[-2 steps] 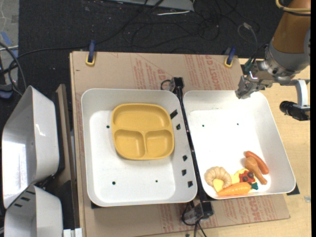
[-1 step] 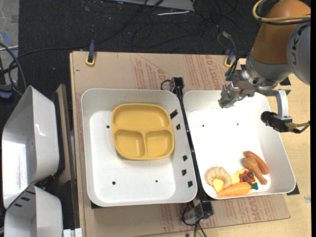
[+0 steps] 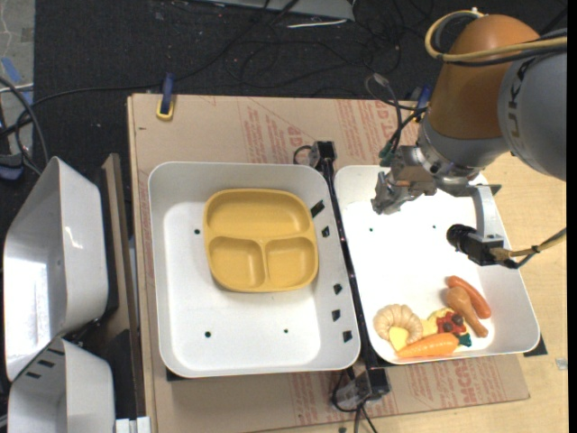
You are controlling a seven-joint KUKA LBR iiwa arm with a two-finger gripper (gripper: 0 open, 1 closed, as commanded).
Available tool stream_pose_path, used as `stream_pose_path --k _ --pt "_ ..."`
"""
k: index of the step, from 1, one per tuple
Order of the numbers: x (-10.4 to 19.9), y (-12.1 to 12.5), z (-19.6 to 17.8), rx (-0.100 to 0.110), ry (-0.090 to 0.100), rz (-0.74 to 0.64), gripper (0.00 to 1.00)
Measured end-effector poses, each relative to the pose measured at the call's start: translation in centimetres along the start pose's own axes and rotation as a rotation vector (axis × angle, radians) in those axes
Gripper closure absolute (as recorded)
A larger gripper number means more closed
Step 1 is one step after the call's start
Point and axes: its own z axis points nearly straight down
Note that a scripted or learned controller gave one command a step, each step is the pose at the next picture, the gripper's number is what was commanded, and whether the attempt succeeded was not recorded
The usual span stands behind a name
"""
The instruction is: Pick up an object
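Note:
Toy food lies piled in the near right corner of the right bin point(image 3: 406, 251): a sausage point(image 3: 468, 297), a carrot point(image 3: 427, 345), a pale shrimp-like piece point(image 3: 397, 318) and a small yellow and red piece point(image 3: 445, 321). My gripper point(image 3: 391, 198) hangs over the far left part of that bin, well away from the pile, with nothing visible between its fingers. The fingers look close together.
A yellow divided plate point(image 3: 261, 239) rests in the left bin point(image 3: 180, 332). A black fitting point(image 3: 475, 242) with a cable sits at the right bin's right side. White tubs point(image 3: 50, 260) stand left of the bench. Cables run across the floor behind.

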Motion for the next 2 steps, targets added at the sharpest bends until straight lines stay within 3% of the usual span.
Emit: stream_pose_path --k 1,2 --pt "4.5 -2.4 1.4 0.001 -0.001 0.001 1.0" --pt "8.8 -4.4 0.6 -0.001 -0.001 0.001 1.0"
